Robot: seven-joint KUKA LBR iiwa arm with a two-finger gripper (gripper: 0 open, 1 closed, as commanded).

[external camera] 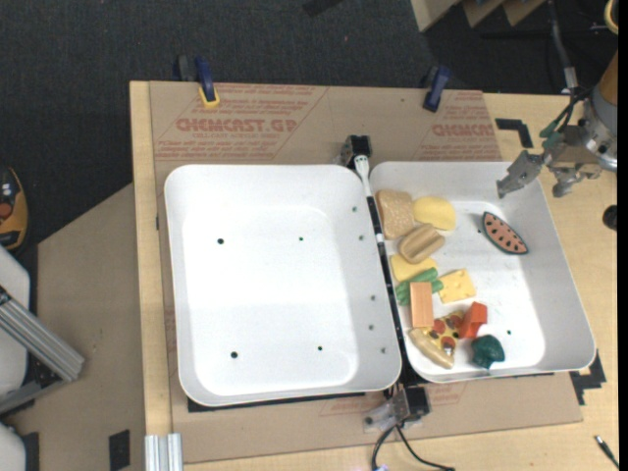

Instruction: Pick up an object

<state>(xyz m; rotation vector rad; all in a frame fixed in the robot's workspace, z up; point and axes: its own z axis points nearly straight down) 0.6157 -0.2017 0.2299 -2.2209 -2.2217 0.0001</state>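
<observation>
The left bin is seen first, a shallow white tray lying side by side with the right bin; the two are butted together along a shared seam, presumably so that objects can be carried from one to the other with little travel. No object is seen in the left bin.

In the right bin the toy food is crowded against the seam side: a bread slice, a yellow lemon-like piece, a bread roll, a cheese wedge, an orange stick, a pizza slice, a small red piece and a green piece. A watermelon slice lies apart from the pile, on open white floor, and is judged the easiest target.

At the far right the gripper is held above the bin's upper right corner. Its fingers appear spread apart, with nothing between them. The watermelon slice lies nearest, just below and slightly left of the gripper; the pile lies further left.
</observation>
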